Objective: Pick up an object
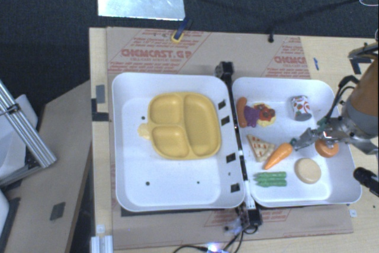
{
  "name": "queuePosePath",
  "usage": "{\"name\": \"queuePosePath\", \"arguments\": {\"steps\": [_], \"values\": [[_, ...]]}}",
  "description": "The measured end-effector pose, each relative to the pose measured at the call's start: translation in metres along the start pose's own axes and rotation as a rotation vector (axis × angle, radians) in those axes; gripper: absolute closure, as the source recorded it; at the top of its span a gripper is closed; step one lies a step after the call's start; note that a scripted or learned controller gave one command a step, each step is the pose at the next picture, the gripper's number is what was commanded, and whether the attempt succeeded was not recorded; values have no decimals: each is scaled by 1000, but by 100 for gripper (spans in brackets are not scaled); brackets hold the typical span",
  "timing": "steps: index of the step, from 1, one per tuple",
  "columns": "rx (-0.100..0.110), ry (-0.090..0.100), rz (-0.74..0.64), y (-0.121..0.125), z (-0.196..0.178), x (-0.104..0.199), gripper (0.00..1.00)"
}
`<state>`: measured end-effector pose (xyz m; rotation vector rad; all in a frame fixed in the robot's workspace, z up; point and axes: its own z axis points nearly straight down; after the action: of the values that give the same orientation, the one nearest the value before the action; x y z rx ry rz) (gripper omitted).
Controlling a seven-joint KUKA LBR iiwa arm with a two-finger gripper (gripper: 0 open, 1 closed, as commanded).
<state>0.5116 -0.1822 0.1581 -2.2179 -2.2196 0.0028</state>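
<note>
Reaching in from the right edge of the frame, the tool (314,138) sits low over the right bin (337,186), its dark metal tip ending close to the fat end of a toy carrot (278,155). Whether its fingers stand wide or narrow I cannot tell: they are small, dark and blurred together with the wrist hardware. Nothing can be made out between them. Partly tucked under the tool is an orange round piece (327,148), perhaps a slice of toy fruit, with its upper side hidden by the metal. The arm itself is cut off by the right edge of the frame.

Other toys lie in the same bin: a pizza-like wedge (259,146) just left of the carrot, green beans (270,178) below it, a pale round biscuit (308,170) at lower right, a sausage (241,111) beside a purple and red-yellow cluster (259,115) at upper left, and a white patterned object (300,106) at upper right, too small to name.

In the left bin (127,127) lies a yellow divided plate (180,125). Both bins rest on a counter (154,50) covered with printed cardboard.
</note>
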Motion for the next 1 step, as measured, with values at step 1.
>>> {"name": "queuePosePath", "arguments": {"steps": [1], "values": [[0, 0, 1, -8, 52, -7, 0]]}}
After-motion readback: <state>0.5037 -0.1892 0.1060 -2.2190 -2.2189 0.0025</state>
